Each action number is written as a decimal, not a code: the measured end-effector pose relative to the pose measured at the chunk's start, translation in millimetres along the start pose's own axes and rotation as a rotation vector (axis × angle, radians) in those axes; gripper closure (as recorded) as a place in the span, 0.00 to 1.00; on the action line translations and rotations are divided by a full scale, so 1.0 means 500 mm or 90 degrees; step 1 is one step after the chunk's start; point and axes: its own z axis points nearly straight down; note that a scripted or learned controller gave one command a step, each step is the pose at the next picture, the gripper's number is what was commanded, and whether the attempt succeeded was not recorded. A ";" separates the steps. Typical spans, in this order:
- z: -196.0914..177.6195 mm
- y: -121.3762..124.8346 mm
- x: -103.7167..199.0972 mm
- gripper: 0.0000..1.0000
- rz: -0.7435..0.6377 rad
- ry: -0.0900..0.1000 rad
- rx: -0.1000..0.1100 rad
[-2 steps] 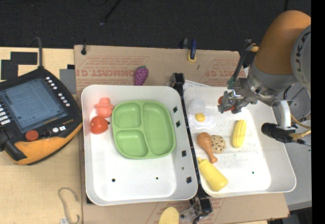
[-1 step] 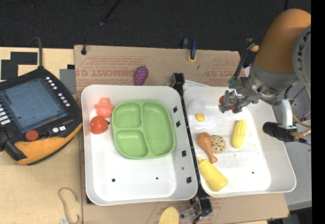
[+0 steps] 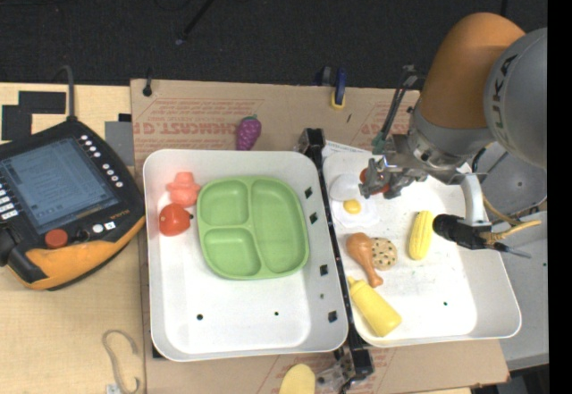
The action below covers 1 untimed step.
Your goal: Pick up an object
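The right bin (image 3: 483, 316) holds a fried egg (image 3: 350, 205), a chicken drumstick (image 3: 362, 254), a cookie (image 3: 384, 251), a corn cob (image 3: 420, 234) and a yellow bottle (image 3: 374, 307). My gripper (image 3: 382, 180) hangs over the bin's back left part, just right of and above the egg, and its tip is dark and cluttered. The left bin (image 3: 223, 321) carries a green divided plate (image 3: 252, 228), a red tomato (image 3: 174, 220) and a pink-orange toy (image 3: 183, 188).
A purple grape bunch (image 3: 248, 131) lies on the cardboard behind the left bin. A yellow lemon (image 3: 298, 379) sits in front of the bins. A teach pendant (image 3: 58, 196) rests at the far left. A blue clamp (image 3: 339, 88) stands at the back edge.
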 end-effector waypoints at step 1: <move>-0.022 0.034 0.056 1.00 0.000 -0.001 -0.002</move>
